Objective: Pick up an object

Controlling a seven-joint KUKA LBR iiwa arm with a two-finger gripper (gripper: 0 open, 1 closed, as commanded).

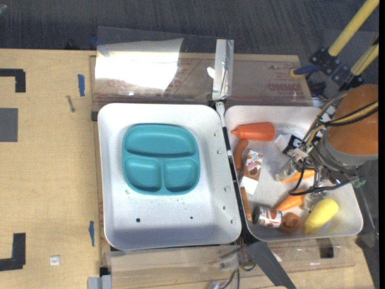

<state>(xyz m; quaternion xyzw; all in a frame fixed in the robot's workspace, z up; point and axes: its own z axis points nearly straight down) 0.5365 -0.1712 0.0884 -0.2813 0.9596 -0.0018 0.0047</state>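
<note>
gripper (299, 174): low in right bin (355, 224), grip cannot be told | carrot (254, 130): light, stiff, smooth; take at middle | lemon (321, 215): round, slippery

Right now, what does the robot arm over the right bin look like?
The arm is grey with a broad, rounded orange band above the wrist. Black cables loop around its lower part, and a small black-and-white piece sits at its left side. Its end is dark metal, blurred among the clutter.

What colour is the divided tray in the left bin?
Teal, a blue-green; the divided tray shows clearly in the camera view.
</note>
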